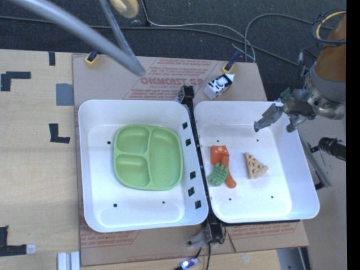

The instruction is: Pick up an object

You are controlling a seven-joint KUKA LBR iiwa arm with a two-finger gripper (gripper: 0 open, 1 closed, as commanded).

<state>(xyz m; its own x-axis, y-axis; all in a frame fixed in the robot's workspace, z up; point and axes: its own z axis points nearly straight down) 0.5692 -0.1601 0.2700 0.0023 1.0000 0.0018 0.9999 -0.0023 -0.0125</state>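
So the gripper (pixel 277 117) is seen hanging over the far right part of the right bin (pixel 292 198), with its fingers spread apart and nothing between them. No object is held yet.

Candidates are all parked in the right bin: a pizza-slice toy (pixel 255 166) near the middle, and left of it an orange block (pixel 219 152) that's touching a green leafy piece (pixel 218 176) and a toy carrot (pixel 229 180). A green divided plate (pixel 148 156) is sat in the left bin (pixel 93 170).

What could go wrong: if the clump on the left is gone for, two pieces could get pinched at once, or one nudged away by a finger landing on its neighbour. The pizza slice looks flat, so it could be skated over if the descent stops short.

The pizza slice is judged the closest target, lying nearer the camera and slightly left of the gripper, well apart from it still. The clump is further left again.
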